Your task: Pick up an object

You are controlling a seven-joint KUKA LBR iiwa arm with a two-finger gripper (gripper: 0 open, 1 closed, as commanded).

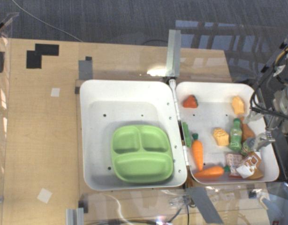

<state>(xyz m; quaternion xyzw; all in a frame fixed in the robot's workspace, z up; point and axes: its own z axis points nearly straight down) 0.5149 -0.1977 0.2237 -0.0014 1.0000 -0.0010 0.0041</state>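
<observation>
The right bin [207, 93] holds several toy foods. A red strawberry [190, 101] lies at the back left and a yellow piece [238, 105] at the back right. A yellow corn piece [221, 136] sits in the middle beside an upright green bottle [236, 135]. One carrot [197, 154] lies lengthwise, and another carrot [210, 172] rests along the front wall. A brown-and-white packet [250, 165] is in the front right corner. My gripper [261, 142] hangs over the bin's right side, just right of the bottle and above the packet, with nothing visibly held.
The left bin [94, 102] carries a green divided plate [142, 153]. A dark green item [185, 134] lies against the wall between the bins. Cables and the arm's wrist [280, 104] crowd the right bin's right edge.
</observation>
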